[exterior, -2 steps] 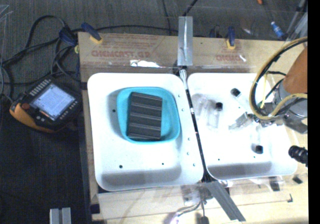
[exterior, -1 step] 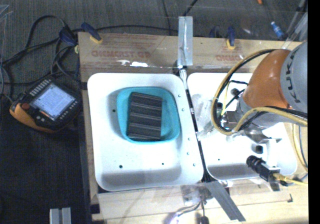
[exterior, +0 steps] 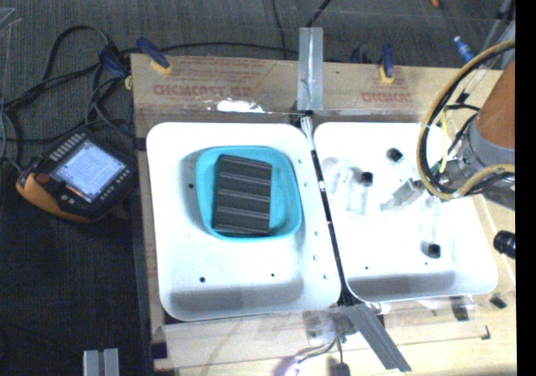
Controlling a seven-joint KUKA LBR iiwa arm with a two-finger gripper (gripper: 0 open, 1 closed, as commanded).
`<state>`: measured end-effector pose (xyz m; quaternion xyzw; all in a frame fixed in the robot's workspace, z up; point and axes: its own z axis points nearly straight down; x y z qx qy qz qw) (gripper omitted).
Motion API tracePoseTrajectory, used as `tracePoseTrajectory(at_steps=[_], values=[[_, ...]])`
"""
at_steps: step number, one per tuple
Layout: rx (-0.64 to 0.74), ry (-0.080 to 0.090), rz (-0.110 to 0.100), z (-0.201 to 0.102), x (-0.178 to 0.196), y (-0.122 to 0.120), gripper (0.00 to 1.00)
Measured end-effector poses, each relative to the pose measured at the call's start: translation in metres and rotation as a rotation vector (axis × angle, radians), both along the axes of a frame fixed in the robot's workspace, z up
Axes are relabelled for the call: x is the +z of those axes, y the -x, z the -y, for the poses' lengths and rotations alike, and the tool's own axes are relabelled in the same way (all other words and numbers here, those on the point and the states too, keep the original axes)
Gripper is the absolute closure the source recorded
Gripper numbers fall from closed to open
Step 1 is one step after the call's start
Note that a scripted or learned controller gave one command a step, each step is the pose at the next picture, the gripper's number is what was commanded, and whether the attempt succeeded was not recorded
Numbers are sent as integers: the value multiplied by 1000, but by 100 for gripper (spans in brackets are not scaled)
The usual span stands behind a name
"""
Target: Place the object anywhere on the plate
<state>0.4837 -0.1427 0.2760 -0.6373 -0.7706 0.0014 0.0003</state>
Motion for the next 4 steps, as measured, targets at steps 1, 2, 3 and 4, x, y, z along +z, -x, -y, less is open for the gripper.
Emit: tracePoseTrajectory(at_steps=[1,2,3,4], values=[[-130,-2,2,10,-179,0,0],[107,0,1,19,-30,0,0],[107,0,1,19,-30,0,0],[-275,-2,-2,-15,-99,0,0]])
